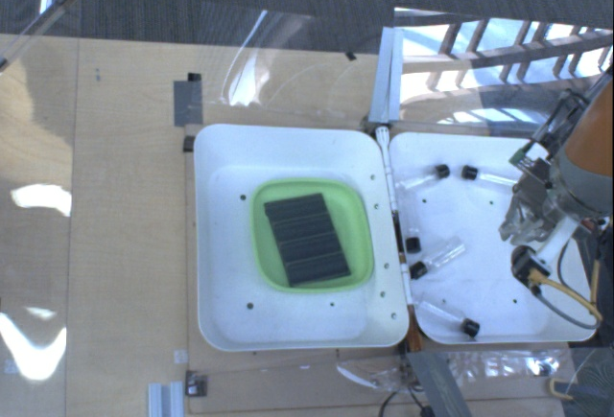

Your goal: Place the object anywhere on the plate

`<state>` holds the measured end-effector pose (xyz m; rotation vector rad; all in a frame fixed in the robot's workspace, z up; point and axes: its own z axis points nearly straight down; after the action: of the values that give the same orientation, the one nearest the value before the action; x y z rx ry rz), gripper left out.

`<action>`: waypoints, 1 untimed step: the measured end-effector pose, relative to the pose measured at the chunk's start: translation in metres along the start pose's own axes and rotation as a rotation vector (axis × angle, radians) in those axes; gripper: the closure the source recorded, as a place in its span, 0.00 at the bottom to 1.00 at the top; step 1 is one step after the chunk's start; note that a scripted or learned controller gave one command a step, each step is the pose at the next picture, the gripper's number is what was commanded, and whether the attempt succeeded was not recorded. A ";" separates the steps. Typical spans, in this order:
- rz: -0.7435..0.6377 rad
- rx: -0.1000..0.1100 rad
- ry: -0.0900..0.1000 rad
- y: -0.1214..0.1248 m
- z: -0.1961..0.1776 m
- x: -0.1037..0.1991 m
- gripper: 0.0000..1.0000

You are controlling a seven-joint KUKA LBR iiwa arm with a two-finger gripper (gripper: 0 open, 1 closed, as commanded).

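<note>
Two white bins sit side by side on the bench (115, 214). The left bin (221, 310) carries a green plate (360, 233) with a dark ribbed slab (307, 240) lying flat across its middle. The right bin (480, 290) has several small clear tubes with black caps scattered about: one pair near the top (453, 173), one near the middle (434, 259), one at the bottom (449, 321).

The end effector (526, 225) hangs low over the right side of the right bin, apart from all of the tubes; from here I cannot tell whether it is wide or narrow, and I see nothing between its tips.

My guess is that a tube is the object to move and the pick is not yet made. To do it well, the arm should line up across a tube's narrow width, come straight down, and choose one lying clear of the bin wall. The middle tube looks easiest. Then lift high enough to clear the rims between the bins and set it on bare green beside the slab.
</note>
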<state>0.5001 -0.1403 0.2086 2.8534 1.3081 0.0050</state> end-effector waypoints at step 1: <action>-0.037 0.002 0.001 -0.057 0.024 0.048 1.00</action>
<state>0.4882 -0.0664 0.1843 2.8310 1.3616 0.0044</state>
